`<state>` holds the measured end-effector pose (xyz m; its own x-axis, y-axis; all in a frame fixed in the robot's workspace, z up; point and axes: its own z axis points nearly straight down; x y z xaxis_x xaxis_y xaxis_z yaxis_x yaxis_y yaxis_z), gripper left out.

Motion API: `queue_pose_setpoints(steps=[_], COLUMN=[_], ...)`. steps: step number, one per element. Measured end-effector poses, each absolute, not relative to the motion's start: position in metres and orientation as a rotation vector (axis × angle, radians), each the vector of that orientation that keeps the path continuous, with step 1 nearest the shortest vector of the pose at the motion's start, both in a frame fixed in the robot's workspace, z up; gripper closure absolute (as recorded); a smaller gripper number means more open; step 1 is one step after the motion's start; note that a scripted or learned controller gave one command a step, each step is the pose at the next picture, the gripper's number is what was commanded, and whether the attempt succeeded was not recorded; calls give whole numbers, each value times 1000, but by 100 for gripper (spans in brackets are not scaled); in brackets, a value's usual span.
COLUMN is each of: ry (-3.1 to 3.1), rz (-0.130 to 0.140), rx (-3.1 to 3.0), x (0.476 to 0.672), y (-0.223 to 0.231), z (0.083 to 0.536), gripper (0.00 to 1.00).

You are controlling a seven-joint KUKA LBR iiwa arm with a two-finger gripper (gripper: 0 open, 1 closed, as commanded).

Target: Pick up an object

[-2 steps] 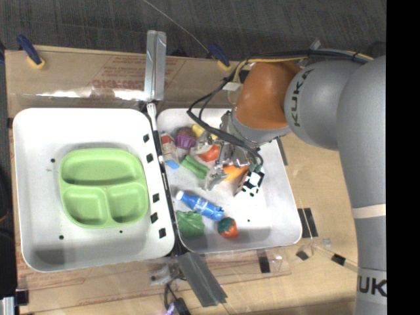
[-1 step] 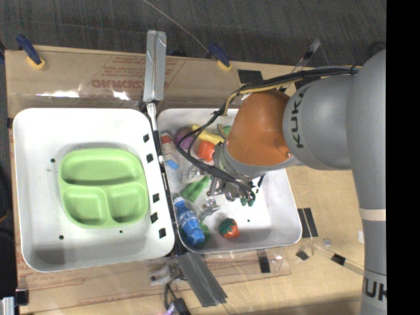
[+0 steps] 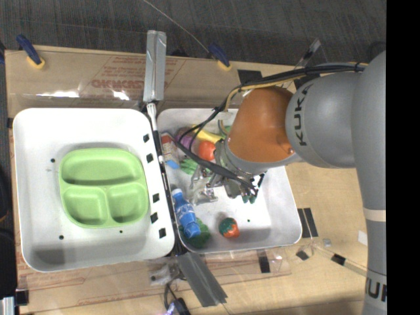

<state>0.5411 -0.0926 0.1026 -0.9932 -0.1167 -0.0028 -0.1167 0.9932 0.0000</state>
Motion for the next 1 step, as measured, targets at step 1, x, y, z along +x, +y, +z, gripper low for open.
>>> queue_pose_setpoints(steps=[1], ry=[3107], rz=[-7], rx=[-354], x=[607], y=[-101], z=[229], gripper=[100])
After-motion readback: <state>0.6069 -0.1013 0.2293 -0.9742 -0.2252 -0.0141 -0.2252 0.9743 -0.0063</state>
